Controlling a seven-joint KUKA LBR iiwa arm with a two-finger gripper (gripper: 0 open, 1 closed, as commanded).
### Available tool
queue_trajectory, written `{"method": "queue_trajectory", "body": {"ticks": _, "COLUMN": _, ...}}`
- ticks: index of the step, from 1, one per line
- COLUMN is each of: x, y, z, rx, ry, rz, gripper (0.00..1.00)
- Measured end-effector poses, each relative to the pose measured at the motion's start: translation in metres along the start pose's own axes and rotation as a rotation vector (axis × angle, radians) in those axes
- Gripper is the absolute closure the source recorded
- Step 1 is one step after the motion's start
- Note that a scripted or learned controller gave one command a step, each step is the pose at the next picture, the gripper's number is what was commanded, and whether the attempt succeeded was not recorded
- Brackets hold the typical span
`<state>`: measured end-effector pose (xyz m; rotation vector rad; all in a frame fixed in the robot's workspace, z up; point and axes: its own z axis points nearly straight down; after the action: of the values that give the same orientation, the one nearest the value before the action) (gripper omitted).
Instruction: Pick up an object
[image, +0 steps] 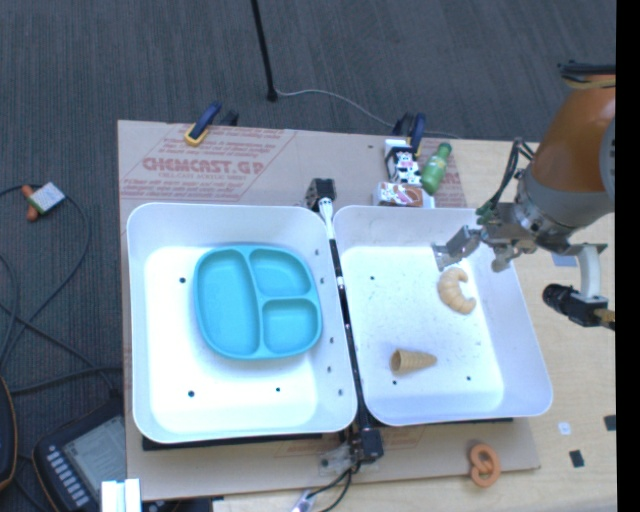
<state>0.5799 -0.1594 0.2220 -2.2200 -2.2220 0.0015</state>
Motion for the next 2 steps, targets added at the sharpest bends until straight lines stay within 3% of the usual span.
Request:
{"method": "queue_trajectory", "body": {"ticks": 1, "x": 0.023, "y": -0.019, "z": 0.131, "rx": -0.002, "ry": 0.000, "rz": 0.000, "gripper": 0.00}}
{"method": "queue_trajectory", "body": {"ticks": 2, "x": 0.058, "y": 0.091, "z": 0.134, "rx": -0.009, "ry": -0.002, "rz": -0.001, "gripper": 0.00}}
